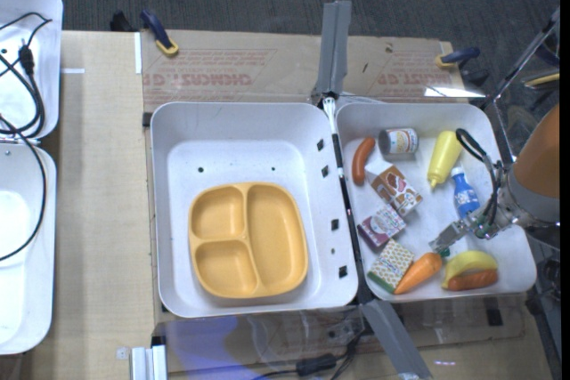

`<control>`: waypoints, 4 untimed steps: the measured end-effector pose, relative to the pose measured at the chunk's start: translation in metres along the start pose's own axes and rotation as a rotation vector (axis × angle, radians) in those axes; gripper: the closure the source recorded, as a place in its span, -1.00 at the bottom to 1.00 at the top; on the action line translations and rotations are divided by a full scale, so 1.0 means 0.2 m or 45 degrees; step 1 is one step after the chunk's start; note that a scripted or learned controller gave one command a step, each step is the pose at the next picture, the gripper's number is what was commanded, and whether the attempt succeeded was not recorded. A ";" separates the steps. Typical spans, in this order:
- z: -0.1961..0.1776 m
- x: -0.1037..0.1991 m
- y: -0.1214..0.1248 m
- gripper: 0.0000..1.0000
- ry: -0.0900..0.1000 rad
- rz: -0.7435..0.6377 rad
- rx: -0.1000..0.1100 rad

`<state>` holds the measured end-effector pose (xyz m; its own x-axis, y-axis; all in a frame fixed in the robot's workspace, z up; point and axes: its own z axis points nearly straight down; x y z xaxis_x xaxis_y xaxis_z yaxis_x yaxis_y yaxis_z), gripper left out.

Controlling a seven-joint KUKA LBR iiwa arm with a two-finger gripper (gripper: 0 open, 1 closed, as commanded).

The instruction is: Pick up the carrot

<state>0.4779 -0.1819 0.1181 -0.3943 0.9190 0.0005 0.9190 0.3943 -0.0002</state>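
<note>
In the camera view, two shallow white bins sit side by side on the surface point(98, 191). The left bin point(169, 191) holds a yellow three-compartment plate point(248, 239). The right bin point(508, 280) holds the carrot point(419, 272), lying tilted near the front wall, its thick end just beside a green-and-white patterned box point(390, 266) and its tip pointing toward a yellow and orange mango-like fruit point(469, 270). Farther back in the same bin lie a sausage point(361, 160), a small can point(399, 142), a yellow bottle point(443, 158), a blue bottle point(463, 192), a brown carton point(396, 190) and a purple packet point(381, 225). The arm enters from the right, and the gripper point(454, 235) hangs low over the right bin, just above and to the right of the carrot, close to the blue bottle. Whether the fingers are spread or closed cannot be told, and nothing is seen between them.
</note>
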 end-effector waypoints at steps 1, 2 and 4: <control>0.13 0.20 0.10 -1.00 -0.007 -0.630 -0.007; 0.02 0.22 0.10 -1.00 -0.004 -0.943 -0.003; 0.09 0.15 0.56 -1.00 -0.020 -1.242 -0.014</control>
<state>0.5686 -0.1110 0.0995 -0.9819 0.1885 -0.0181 0.1885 0.9821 0.0024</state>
